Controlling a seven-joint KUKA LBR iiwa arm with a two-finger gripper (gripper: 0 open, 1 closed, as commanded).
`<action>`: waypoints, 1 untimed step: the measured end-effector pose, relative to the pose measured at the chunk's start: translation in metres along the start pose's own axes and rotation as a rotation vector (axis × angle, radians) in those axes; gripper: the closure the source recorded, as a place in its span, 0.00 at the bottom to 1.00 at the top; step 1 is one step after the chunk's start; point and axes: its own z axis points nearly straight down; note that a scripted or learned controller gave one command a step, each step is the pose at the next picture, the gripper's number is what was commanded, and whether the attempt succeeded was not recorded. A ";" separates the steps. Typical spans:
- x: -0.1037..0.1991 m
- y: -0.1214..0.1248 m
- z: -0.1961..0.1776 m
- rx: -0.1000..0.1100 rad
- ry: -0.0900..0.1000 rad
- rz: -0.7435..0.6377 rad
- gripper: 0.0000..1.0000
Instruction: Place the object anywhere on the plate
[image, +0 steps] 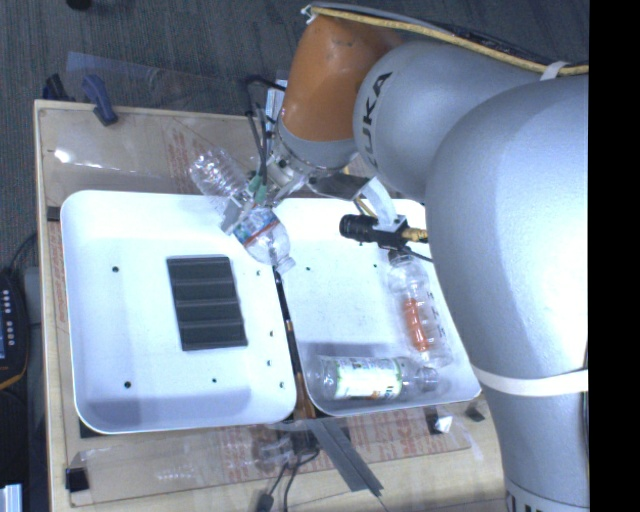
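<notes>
Arm: I am watching the grey arm (480, 170) reaching in from the right, its orange band (325, 75) hanging over the far edge of the bins.
Hand: the hand (250, 210) is hovering above the far end of the seam between the two bins, partly masked by cables and wrist hardware.
Hand's state: I cannot tell from here whether it is released or clenched.
Object at the hand: a clear plastic bottle (265, 235) with a red-and-blue label is lying tilted right at the hand, its lower end pointing toward the right bin; whether it is sitting between the fingers is not readable.
Plate: the dark ribbed plate (207, 302) is lying flat in the middle of the left bin (110, 230), well apart from the hand and that bottle.
Right bin: in the right bin (335, 290) a clear bottle with an orange label (418, 315) is lying along the right wall, and a clear bottle with a green label (368, 378) is lying across the near wall.
Outside the bins: another clear bottle (215, 172) is resting on the desk (150, 140) just beyond the left bin's far rim, near the hand.
</notes>
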 end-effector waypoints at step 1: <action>0.072 0.052 -0.078 0.000 0.000 -0.195 1.00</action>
